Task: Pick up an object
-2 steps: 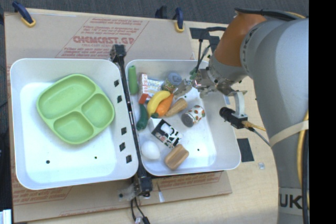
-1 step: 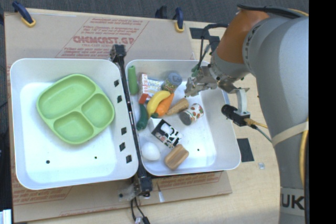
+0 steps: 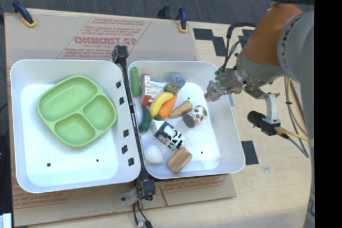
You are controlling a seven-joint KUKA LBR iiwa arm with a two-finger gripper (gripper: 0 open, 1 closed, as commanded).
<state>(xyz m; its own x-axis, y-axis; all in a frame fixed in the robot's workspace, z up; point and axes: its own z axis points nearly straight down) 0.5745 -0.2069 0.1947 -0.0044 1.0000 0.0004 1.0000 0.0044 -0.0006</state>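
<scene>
The right bin (image 3: pixel 227 136) holds several toy foods. A yellow banana (image 3: pixel 160 104) lies against an orange carrot (image 3: pixel 169 108), with a tan cone (image 3: pixel 180 109) beside them. To their right are a white piece with red spots (image 3: pixel 199 114) and a grey lump (image 3: pixel 188 120). Nearer the front lie a black-and-white carton (image 3: pixel 170 136), a white egg (image 3: pixel 153 154) and a brown loaf (image 3: pixel 179 159). My gripper (image 3: pixel 212 92) hangs over the bin's right rim, just right of the spotted piece, with nothing seen in it.
The left bin (image 3: pixel 21 136) holds a green divided plate (image 3: pixel 77 110). A dark green cucumber (image 3: pixel 145 120), a green stick (image 3: pixel 134 81), a wrapped packet (image 3: pixel 154 85) and a small can (image 3: pixel 176 81) sit along the right bin's left and back sides.
</scene>
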